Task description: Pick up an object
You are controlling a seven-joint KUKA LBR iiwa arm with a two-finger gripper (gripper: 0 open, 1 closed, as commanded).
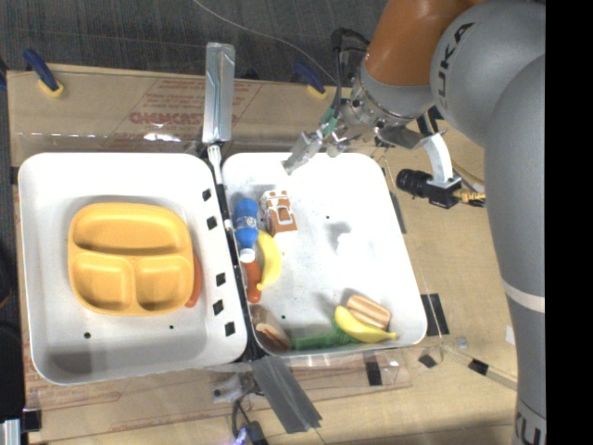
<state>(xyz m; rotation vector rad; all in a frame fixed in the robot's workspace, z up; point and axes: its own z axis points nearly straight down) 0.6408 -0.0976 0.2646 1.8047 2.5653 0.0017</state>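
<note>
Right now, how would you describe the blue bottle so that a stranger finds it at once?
Look in the right bin, along its left wall next to the divider. The blue bottle lies there, between a small orange-and-white toy and a banana. It is the one blue item among the yellow and orange things.

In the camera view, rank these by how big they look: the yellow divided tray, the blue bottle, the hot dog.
1. Yellow divided tray, by far the largest, in the left bin.
2. Blue bottle and hot dog, both in the right bin, look about alike; I won't rank them.
</note>
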